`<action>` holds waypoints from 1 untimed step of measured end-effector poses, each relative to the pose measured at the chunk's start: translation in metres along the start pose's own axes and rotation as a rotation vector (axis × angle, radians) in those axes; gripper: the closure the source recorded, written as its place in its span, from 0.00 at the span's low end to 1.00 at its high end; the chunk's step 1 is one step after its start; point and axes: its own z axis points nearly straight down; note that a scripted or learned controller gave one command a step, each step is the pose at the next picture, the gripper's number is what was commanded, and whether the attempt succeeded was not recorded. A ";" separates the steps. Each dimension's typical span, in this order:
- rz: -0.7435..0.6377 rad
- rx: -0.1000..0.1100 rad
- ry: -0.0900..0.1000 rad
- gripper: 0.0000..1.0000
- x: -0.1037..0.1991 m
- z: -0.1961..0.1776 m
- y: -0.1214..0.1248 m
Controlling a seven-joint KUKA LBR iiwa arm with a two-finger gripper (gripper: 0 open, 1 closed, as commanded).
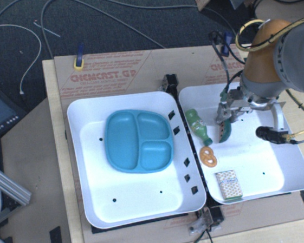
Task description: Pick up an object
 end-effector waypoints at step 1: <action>-0.001 -0.005 -0.003 1.00 -0.010 -0.054 0.002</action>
